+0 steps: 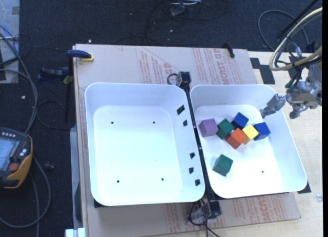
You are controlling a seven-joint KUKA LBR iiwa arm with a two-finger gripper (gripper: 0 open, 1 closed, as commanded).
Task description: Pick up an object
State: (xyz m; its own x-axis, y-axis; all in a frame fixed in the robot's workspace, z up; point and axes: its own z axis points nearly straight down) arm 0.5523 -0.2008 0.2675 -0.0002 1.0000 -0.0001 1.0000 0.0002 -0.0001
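Note:
Several coloured cubes lie in the right bin. A cluster sits near its middle: a purple cube, a green cube, a blue cube, an orange cube, a yellow cube and a second blue cube. A lone dark green cube lies nearer the front. My gripper hangs over the bin's upper right rim, up and to the right of the cluster. It is open with nothing between its fingers.
The left bin stands beside the right one, with a black divider strip between them. Both bins rest on a cardboard sheet. Cables run along the arm at the far right. A handheld pendant lies at the left edge.

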